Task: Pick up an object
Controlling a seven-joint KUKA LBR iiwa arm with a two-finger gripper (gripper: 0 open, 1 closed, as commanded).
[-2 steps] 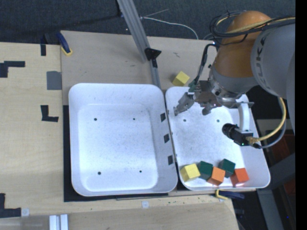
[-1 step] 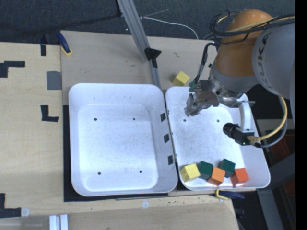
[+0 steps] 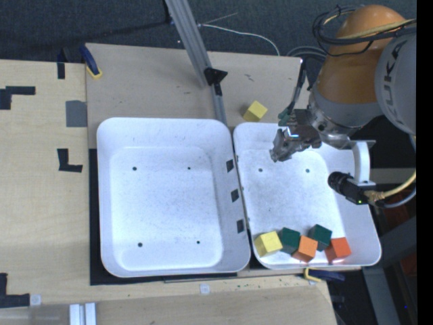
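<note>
The tool [image 3: 283,149] hangs at twelve o'clock above the right bin [image 3: 365,202]; its opening I cannot tell. The yellow cube [image 3: 268,242] looks light, rigid: pinch opposite flat faces.

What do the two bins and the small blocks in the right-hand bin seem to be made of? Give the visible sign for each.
Left bin and right bin: probably moulded plastic, white and matt, with rounded corners and grey scuffing on the floors. Blocks, such as the yellow block and the orange block: likely painted wood or foam, with flat even colour and no shine; the picture leaves it open.
</note>
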